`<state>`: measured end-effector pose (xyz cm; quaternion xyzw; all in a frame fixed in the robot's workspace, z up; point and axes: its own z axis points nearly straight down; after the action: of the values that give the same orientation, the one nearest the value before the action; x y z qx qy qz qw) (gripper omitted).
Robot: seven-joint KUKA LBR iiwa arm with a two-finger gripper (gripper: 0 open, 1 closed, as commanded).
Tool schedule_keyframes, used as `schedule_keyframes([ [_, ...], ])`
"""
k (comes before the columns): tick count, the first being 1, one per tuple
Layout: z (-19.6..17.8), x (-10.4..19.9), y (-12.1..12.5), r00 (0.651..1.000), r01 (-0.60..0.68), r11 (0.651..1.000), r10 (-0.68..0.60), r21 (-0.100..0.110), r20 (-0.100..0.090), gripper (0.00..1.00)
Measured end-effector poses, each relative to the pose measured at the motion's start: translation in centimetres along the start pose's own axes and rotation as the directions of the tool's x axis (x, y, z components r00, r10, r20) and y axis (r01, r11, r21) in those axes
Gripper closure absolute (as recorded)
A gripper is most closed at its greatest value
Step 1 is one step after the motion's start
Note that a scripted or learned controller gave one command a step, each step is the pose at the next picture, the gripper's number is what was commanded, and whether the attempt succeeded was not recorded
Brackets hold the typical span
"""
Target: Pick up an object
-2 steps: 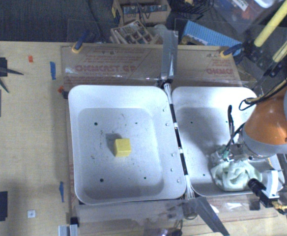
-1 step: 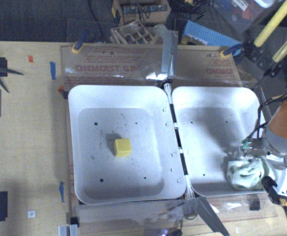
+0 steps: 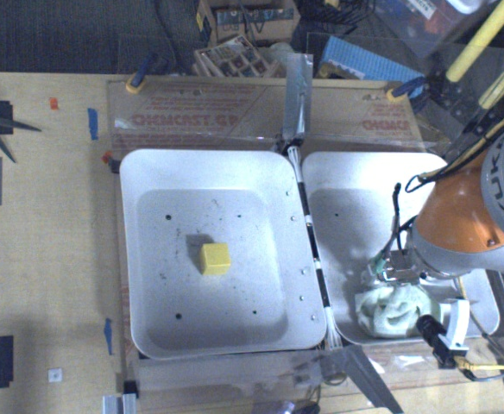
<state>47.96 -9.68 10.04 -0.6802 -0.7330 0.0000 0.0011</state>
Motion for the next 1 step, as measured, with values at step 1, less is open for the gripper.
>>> schedule_keyframes([
  [1, -4.03, -4.08, -0.27, 0.954, -0.298, 0.954, 0.298, -0.004, 0.003, 1.0],
])
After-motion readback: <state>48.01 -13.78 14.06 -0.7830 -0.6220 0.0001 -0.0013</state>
